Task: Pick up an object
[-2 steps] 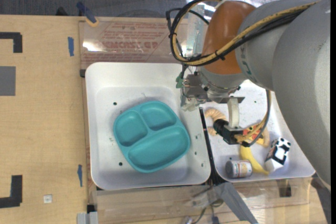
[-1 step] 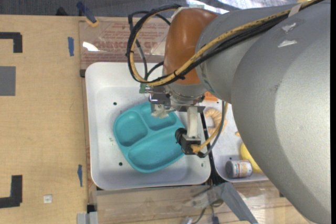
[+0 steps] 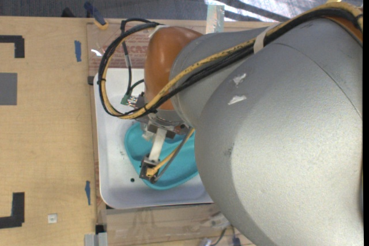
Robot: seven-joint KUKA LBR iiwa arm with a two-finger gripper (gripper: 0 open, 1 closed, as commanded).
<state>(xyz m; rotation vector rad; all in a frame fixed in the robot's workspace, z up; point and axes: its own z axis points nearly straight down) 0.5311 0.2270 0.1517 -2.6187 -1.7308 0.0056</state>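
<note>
One candidate for picking, a teal dish-like object point(image 3: 179, 171), lies on the floor of the white bin point(image 3: 112, 141), toward the bin's near end. The grey arm point(image 3: 277, 124) reaches in from the right and covers much of the view. Its orange band point(image 3: 164, 60) stands above the wrist. The gripper point(image 3: 163, 134) hangs directly over the teal object, low enough that it appears to touch or nearly touch the object's upper surface; which of the two cannot be decided from this angle. Whether the gripper is open or closed cannot be told, since the wrist hides its tip. The teal object looks seated on the bin floor, not raised. Judged state of the task: the approach looks complete, with the gripper placed over its target; the grasp itself cannot be confirmed, and the lift out of the bin is not yet done. A small dark speck point(image 3: 132, 180) lies on the bin floor just beside the teal object, and the tan bench point(image 3: 46, 124) extends to the left of the bin.
</note>
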